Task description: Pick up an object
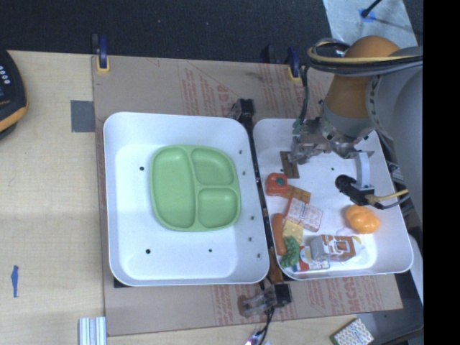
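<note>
**Operator:** Report the position and state of the hand.

**Technician:** The hand (pixel 307 148) hangs over the far part of the right shallow white bin (pixel 325 184). Whether it is spread or pressed together cannot be told from this view. Nothing is seen gripped in it.

**Operator:** Locate the objects available for pickup.

**Technician:** All lie in the right shallow white bin. A small brown rectangular block (pixel 290 166) sits just beside the hand, on its near-left side. A round red-orange toy fruit (pixel 277 184) lies next to that block, against the bin's left wall. A smooth orange ball (pixel 361 219) rests near the right wall. A printed pale packet (pixel 307 214), an orange carrot-shaped piece (pixel 277 230), a green leafy toy (pixel 290 249) and a printed white carton (pixel 332 249) crowd the near-left corner.

**Operator:** Contents of the other bin?

**Technician:** The left shallow white bin (pixel 129 214) holds a pale green three-compartment plastic plate (pixel 194 187), lying flat. Both bins stand on the worktop (pixel 43 192).
</note>
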Action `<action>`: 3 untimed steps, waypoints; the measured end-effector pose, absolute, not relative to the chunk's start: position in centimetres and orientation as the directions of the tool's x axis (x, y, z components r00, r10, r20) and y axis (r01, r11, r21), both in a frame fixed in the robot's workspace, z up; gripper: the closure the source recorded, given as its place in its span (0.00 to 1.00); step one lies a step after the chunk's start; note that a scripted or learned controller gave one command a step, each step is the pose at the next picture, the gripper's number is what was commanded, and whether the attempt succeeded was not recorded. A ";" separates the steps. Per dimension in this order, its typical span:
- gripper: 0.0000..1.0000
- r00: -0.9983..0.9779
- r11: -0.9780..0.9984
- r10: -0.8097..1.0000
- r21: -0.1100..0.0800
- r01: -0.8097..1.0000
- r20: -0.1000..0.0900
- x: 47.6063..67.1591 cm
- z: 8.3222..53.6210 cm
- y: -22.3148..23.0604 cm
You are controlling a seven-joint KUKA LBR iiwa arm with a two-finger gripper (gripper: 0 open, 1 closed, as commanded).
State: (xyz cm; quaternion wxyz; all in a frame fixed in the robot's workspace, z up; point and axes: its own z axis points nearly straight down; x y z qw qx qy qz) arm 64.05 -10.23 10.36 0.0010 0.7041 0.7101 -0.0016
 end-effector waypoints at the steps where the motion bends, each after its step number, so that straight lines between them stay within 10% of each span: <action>1: 0.00 -0.009 0.009 1.000 -0.002 1.000 -0.004 64.0 10.3 -10.2; 2: 0.00 -0.007 0.007 1.000 0.000 1.000 -0.002 65.7 9.2 -9.4; 3: 1.00 -0.008 0.008 1.000 0.000 1.000 -0.003 65.7 10.3 -9.5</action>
